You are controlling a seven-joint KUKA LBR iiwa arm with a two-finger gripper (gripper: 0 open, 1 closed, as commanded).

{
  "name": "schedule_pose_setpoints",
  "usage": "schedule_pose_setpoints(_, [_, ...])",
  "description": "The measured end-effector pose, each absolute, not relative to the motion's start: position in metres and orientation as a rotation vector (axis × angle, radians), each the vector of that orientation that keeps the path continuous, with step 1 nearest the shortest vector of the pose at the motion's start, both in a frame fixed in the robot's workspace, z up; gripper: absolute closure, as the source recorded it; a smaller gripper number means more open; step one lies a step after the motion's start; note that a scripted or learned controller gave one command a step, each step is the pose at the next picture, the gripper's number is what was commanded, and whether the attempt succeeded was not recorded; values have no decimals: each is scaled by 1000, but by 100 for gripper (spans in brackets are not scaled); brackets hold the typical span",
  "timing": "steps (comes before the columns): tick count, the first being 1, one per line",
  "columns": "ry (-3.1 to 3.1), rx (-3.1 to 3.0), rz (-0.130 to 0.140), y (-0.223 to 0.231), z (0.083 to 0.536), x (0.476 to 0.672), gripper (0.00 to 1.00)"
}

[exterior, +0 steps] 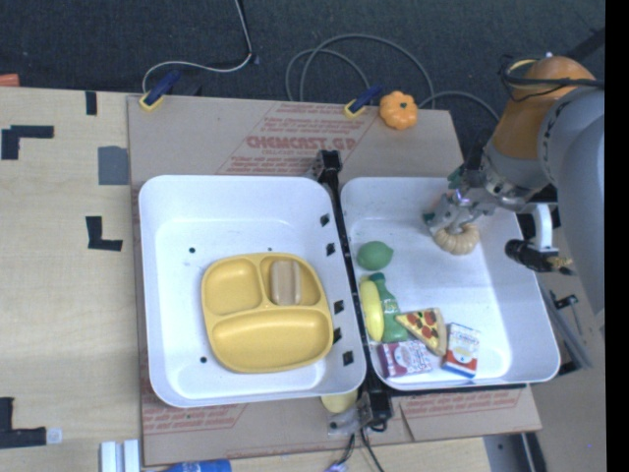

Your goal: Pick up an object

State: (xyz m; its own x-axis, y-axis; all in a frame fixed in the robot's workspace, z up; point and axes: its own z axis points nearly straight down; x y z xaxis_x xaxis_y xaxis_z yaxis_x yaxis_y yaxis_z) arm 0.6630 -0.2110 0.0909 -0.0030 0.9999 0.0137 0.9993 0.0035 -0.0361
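**Gripper sitting over tan ring-shaped item in right bin**

Going L to R: the left bin [157, 264] is holding a yellow divided tray [265, 313] w/ three compartments; a tan cylinder-ish piece [285, 281] is lying in the tray's far-right compartment. Black clips are running along the divider btwn the two bins.

The right bin [511, 303] is carrying most of the clutter. Near its left wall, a green round item [374, 255] is sitting mid-bin; just nearer than it, a yellow banana-like piece [371, 309] is lying lengthwise, touching a green bottle-like item [391, 311] on its right. A toy pizza slice [425, 324] is lying just right of those. At the near edge, a dark red packet [403, 358] and a small red-and-white carton [461, 349] are lying side by side.

Toward the bin's far right, the gripper [458, 210] is reaching in from the right and hanging directly over a tan ring-shaped object [457, 239], touching or nearly so. Can't tell whether the fingers are apart or together, nor if they're gripping the ring — too small & cluttered there.

Beyond the bins, a small orange pumpkin [398, 110] is sitting on the cardboard sheet [246, 136], w/ cables looping past it.
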Motion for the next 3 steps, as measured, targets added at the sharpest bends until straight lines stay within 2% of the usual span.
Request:
schedule_pose_setpoints(1, [-2205, -2197, 20, -211, 92, 664, 0])
schedule_pose_setpoints(2, [-2212, -2222, 27, -194, 85, 664, 0])
schedule_pose_setpoints(3, [-2227, -2226, -4, -214, 170, 670, 0])
